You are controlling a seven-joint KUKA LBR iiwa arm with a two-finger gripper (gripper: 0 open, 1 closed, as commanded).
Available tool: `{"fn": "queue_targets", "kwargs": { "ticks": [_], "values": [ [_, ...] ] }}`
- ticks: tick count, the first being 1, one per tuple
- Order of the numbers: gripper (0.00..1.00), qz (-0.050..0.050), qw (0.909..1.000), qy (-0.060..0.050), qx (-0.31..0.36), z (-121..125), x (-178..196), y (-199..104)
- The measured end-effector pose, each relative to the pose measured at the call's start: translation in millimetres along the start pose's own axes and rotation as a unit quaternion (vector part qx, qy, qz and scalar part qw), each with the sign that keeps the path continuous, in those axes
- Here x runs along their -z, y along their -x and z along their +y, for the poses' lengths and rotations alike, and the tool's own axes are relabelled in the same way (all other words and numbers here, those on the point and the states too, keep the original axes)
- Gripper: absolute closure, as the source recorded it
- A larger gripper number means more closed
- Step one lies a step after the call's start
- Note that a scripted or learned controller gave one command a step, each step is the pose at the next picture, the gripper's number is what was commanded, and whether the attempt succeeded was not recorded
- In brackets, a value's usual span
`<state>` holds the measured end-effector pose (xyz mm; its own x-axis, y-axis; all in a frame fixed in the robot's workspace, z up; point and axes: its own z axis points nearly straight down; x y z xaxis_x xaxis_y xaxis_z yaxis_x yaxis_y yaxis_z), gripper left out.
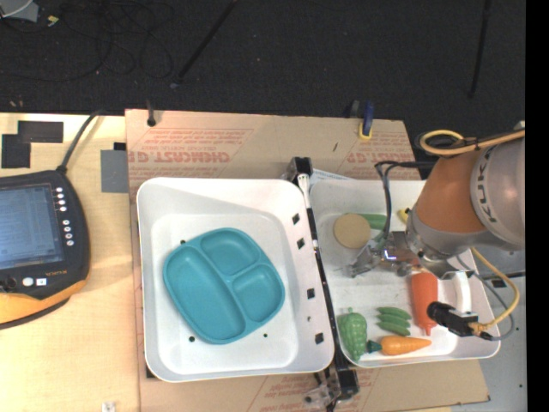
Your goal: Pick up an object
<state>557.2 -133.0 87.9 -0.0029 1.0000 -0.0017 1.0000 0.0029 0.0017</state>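
Front edge: cardboard sheet (214, 144) covers the bench under both bins, printed lettering showing along its far strip.
Right bin (326, 230): small toy foods lie scattered inside it, mostly along the near side.
Carrot (403, 345): lies nearest the front wall of the right bin, orange, on its side.
Green leafy piece (352, 330): just left of the carrot, near the bin's front-left corner.
Green pods (394, 318): lie just behind the carrot, between the leafy piece and the red-orange piece.
Red-orange piece (422, 299): long, lying lengthwise towards the right side of the bin, close below the arm's wrist.
Tan disc (351, 230): flat and round, in the far-left part of the right bin, with a small green piece (377, 221) beside it on the right.
Gripper (374, 261): low over the middle of the right bin, just near of the tan disc; I cannot tell how its fingers stand, and nothing is visibly held.
Arm (463, 204): reaches in from the right, orange band and grey body above the bin's far-right part.
Left bin (163, 204): holds a teal divided plate (223, 283), lying flat near its centre.
Far left: a handheld control pendant (39, 234) rests on the bench, well apart from the bins.
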Motion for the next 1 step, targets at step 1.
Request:
{"fn": "queue_targets", "kwargs": {
  "ticks": [1],
  "values": [
    [0.0,0.0,1.0,0.0,0.0,66.5,0.0,53.1]
  ]
}}
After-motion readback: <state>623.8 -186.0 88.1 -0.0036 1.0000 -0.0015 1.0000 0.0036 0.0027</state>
